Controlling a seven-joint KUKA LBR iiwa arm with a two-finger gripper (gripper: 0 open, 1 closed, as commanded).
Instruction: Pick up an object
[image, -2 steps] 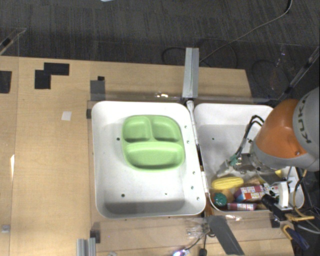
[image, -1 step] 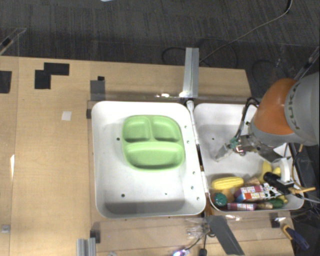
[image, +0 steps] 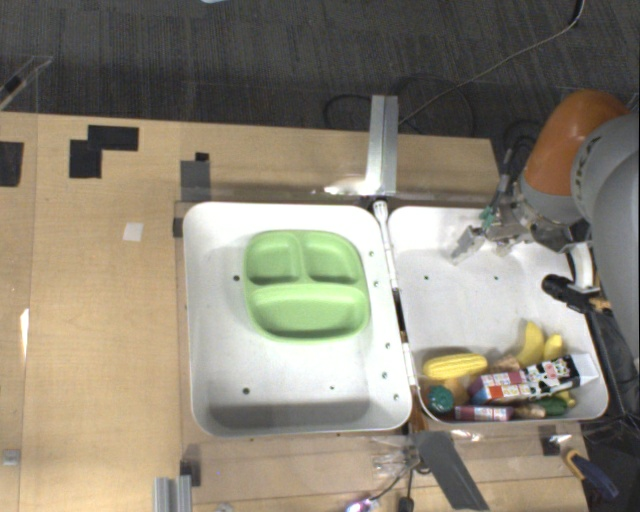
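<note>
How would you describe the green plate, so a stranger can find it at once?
Look at the left white bin of the two. The green plate lies flat in its middle, alone there. It is pale green with three compartments, unlike the small toys piled in the right bin.

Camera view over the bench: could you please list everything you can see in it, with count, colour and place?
shallow white plastic bins: two, white, side by side on the bench
green three-compartment plastic plate: one, light green, middle of the left bin
yellow corn-shaped toy: one, yellow, near edge of the right bin
yellow banana-shaped toy: one, yellow, right bin, beside the corn toy's pile
black-and-white patterned carton: one, near right corner of the right bin
small teal round piece: one, teal, near left corner of the right bin
other small toys: several, mixed colours, too tightly packed to tell apart
grey arm with orange band: one, right edge
two-finger gripper: one, grey, above the right bin's far part
</note>
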